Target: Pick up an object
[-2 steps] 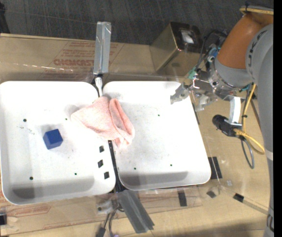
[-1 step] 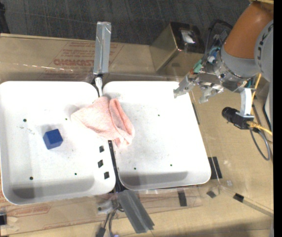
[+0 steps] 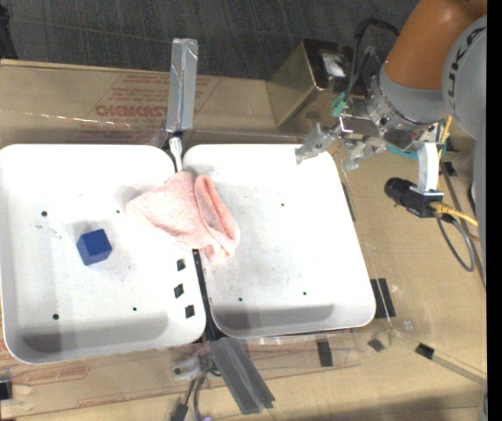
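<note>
- Progress: nothing picked yet, by the look of it. The hand (image 3: 321, 146) hangs over the far right corner of the right bin (image 3: 321, 261), carrying nothing; can't tell if it's released or clenched.
- Left to do: choose a target, descend, grasp, lift.
- Pink cloth (image 3: 190, 210): soft, crumpled, folded; draped across the seam between both bins, well apart from the hand.
- Blue cube (image 3: 94, 246): small, rigid, sharp-edged; sits in the left bin (image 3: 23, 305).
- Bins: shallow, white, smooth w/ rounded corners, on a tan bench (image 3: 426, 288).
</note>
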Motion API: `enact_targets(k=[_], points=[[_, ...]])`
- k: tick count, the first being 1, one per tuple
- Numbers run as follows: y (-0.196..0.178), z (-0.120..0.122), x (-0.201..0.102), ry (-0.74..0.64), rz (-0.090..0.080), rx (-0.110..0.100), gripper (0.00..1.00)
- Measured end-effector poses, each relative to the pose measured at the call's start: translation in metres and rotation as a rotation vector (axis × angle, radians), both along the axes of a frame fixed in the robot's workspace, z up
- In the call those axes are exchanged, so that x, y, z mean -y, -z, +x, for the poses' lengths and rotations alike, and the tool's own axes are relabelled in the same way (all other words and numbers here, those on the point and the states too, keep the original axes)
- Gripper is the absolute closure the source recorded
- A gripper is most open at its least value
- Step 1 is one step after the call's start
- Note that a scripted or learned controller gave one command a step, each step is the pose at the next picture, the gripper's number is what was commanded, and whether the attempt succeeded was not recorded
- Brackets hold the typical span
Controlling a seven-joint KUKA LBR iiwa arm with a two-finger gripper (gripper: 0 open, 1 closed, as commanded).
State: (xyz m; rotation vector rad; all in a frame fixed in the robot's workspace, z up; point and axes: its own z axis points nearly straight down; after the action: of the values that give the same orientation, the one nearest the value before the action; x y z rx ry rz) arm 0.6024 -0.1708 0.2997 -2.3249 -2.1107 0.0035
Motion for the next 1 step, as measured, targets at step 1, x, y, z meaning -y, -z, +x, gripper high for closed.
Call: enact_targets(k=[1], points=[[0.1101, 0.0436, -0.0901, -0.068, 0.001, -0.004, 0.0]])
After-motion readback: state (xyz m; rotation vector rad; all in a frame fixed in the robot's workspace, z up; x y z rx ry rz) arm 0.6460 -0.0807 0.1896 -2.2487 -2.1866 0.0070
